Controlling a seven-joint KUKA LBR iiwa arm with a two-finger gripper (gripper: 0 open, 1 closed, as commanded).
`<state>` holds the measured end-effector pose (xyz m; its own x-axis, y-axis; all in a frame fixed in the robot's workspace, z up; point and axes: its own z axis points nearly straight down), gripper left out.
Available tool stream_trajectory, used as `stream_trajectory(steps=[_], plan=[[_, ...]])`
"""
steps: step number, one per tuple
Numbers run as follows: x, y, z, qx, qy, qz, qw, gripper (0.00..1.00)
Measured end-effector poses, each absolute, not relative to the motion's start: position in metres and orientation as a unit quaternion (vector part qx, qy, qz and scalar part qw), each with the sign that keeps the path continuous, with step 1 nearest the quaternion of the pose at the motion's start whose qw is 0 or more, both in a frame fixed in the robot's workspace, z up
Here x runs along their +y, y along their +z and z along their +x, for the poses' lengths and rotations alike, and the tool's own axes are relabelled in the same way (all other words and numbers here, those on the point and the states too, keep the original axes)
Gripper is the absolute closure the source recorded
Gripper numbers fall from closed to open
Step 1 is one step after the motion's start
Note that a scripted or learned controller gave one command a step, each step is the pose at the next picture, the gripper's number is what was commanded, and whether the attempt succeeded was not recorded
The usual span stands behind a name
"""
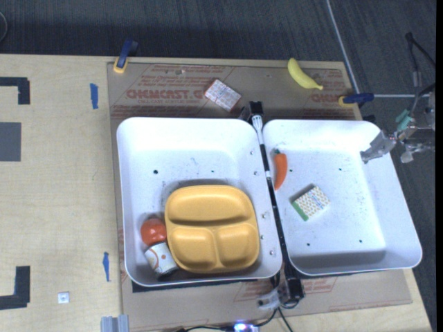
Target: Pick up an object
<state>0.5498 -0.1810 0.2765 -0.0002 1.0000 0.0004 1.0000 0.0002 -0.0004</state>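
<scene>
Two white bins sit side by side. At the right bin's [387, 247] far right corner hangs the gripper [379, 149]; its finger state cannot be told. The orange carrot [279, 169] lies well apart by the left wall, long axis running near-to-far. Cardboard [173, 92] reads "CHEMCAST".

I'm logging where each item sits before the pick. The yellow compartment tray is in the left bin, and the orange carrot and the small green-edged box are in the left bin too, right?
Not quite. The camera view shows the yellow compartment tray in the left bin, but the orange carrot and the small green-edged box lie in the right bin.
</scene>
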Motion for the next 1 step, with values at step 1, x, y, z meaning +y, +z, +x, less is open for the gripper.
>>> stream_trajectory(steps=[1], plan=[[-0.1592, 0.1044, 0.5813, -0.707, 0.0001, -0.707, 0.0, 0.0]])
